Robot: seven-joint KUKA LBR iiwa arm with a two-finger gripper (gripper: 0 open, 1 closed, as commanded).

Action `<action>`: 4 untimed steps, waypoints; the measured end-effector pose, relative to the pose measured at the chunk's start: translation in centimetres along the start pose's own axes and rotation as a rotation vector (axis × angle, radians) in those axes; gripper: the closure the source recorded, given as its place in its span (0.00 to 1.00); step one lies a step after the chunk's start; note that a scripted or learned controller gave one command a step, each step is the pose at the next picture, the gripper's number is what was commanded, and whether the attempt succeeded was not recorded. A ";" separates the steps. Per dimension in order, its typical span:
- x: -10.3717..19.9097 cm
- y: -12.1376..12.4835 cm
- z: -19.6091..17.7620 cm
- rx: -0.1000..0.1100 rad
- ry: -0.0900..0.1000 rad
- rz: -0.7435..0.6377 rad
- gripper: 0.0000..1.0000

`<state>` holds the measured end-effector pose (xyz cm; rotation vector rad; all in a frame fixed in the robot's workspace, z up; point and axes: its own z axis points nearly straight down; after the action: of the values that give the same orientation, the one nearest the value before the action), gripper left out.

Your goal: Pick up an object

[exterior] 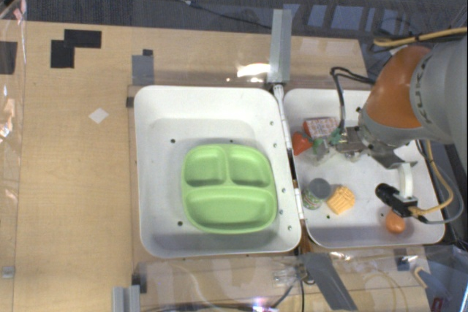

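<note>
Nearest you, well in front of the pincer [338, 142] and off to its view-right, one orange ball [395, 223] sits by the front wall of the right bin [351, 237]. Closer in front of the pincer are one yellow waffled piece [341, 199] and, just beside it, one grey round can [317, 190]. Far to the pincer's view-left, one green three-part plate [229, 188] lies in the left bin [157, 157]. At the pincer's tip are one red thing [300, 143] and one small green bit [320, 146], both hard to make out. Just behind lies one red-and-white packet [320, 127]. The arm [409, 95] covers that bin's far right corner. You cannot tell how far the pincer is open, or whether it grips anything.
</note>
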<state>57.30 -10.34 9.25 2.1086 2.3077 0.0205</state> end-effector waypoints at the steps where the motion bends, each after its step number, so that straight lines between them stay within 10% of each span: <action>1: -1.4 7.6 0.5 0.041 0.006 0.226 0.00; 2: -1.4 7.7 -0.7 0.041 0.004 0.215 1.00; 3: -3.1 8.2 -5.5 0.014 -0.001 0.248 1.00; 4: -2.8 7.9 -2.5 0.039 0.001 0.139 1.00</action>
<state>65.40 -12.46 11.93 2.2841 2.1744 -0.0220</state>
